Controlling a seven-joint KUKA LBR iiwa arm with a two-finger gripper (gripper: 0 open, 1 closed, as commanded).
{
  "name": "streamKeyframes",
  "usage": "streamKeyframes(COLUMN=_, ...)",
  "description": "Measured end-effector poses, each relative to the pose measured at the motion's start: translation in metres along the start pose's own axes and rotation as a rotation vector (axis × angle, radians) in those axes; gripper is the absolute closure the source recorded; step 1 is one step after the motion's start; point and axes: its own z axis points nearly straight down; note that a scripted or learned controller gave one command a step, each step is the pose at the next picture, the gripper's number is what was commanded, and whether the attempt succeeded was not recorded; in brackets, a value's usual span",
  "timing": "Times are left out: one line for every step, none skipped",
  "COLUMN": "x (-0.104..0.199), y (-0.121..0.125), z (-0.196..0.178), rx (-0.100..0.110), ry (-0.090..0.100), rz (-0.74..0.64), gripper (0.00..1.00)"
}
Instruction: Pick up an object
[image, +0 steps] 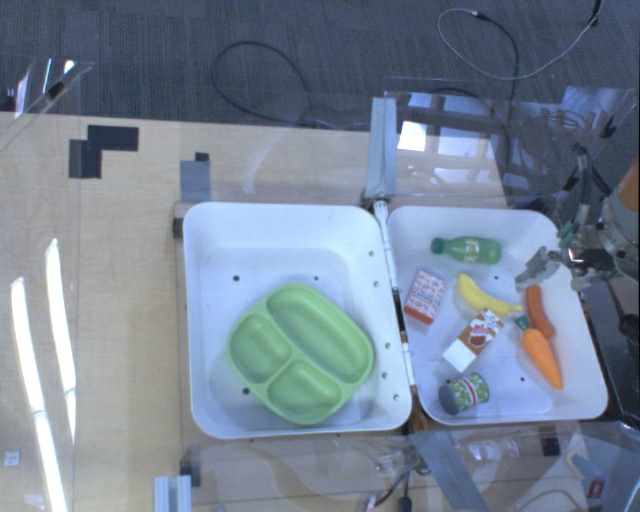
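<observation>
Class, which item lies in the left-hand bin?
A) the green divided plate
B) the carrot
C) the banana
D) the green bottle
A: the green divided plate lies alone in the left bin, while the banana, green bottle and carrot lie in the right bin.

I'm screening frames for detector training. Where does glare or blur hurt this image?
Camera view: bright streaks of glare on the clear panel at left; a window reflection on the panel behind the right bin; the gripper at the right edge looks soft; toys in the bin stay sharp, shadows faint.
</observation>
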Motion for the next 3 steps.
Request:
streamKeyframes(x=-0.021, y=-0.008, z=0.119, rx=-0.004, ry=-0.001, rz=-0.005, gripper=0.00)
streamKeyframes(x=-0.021, y=-0.006, z=0.141, rx=-0.006, ry=0.001, rz=-0.007, gripper=0.00)
streamKeyframes(x=-0.020, y=-0.004, z=0.129, rx=-0.014, ry=0.000, rz=-0.009, gripper=1.00)
